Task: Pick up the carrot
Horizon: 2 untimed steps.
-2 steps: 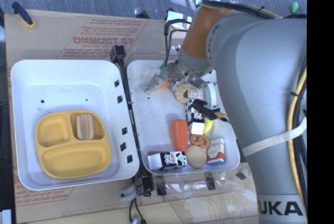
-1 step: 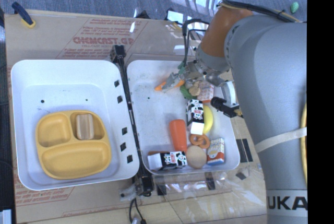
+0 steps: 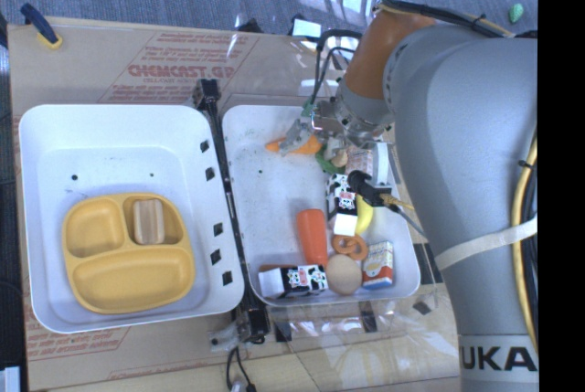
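Note:
The carrot (image 3: 274,144) is a small orange piece lying at the far end of the right bin (image 3: 265,207). Its left tip shows, and more orange shows at the right of the gripper. My gripper (image 3: 300,138) is down over the middle of the carrot, hiding that part. The grey arm with its orange band reaches in from the right, above the bin's far right corner.
The right bin's near end holds an orange cylinder (image 3: 313,237), an egg (image 3: 343,274), a cow-patterned carton (image 3: 294,280), a pretzel (image 3: 348,246), a can (image 3: 377,264) and a banana (image 3: 366,215). The left bin (image 3: 46,143) holds a yellow divided tray (image 3: 128,267).

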Available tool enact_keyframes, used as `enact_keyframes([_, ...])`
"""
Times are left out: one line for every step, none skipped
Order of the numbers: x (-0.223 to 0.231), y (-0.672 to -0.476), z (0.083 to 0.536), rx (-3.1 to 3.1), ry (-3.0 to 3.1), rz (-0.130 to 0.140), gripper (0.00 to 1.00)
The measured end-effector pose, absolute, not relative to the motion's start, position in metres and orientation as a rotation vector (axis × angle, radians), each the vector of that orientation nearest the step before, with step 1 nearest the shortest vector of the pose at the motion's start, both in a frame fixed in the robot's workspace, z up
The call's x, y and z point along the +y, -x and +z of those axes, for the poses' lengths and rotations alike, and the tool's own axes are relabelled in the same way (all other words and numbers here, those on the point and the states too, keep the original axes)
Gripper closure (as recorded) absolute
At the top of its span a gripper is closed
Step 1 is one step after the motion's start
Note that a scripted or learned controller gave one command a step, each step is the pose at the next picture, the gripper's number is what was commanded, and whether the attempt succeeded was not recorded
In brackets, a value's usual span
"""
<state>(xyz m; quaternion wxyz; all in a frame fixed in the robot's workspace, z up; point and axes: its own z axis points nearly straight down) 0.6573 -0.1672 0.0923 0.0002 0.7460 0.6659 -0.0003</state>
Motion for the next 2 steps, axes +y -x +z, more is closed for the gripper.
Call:
enact_keyframes([-0.1672, -0.6557, 0.1014, 2.103, -2.340, -0.014, 1.00])
enact_keyframes([-0.1651, -0.6563, 0.1024, 2.107, -2.338, -0.011, 0.00])
